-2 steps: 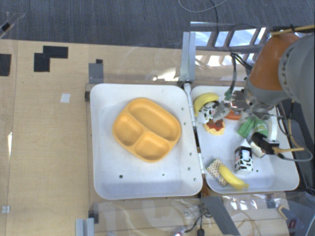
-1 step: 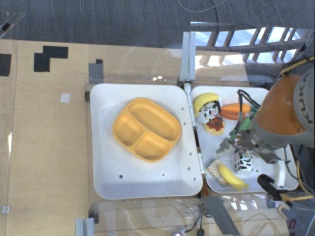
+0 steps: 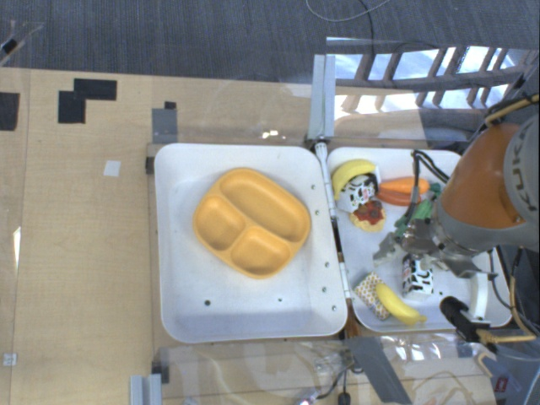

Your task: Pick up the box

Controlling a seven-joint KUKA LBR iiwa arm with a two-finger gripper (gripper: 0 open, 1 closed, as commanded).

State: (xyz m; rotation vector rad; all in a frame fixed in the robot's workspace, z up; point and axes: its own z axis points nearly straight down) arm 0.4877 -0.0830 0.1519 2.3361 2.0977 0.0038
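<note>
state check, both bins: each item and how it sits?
Yellow divided plate: flat in left bin, compartments bare.
Banana: lying in right bin, beside a small patterned piece.
Black-and-white box: in right bin, under the arm's wrist.
Carrot: lying near the far wall.
Gripper: low over right bin.

Partial lettering is seen on the orange band of the arm (image 3: 499, 180) at the right edge, apparently "KU", cut off by the frame. No other text, label, brand or number can be read. Black-and-white patterning is seen on two small items in the right bin (image 3: 498, 315), but nothing legible on either.
</note>
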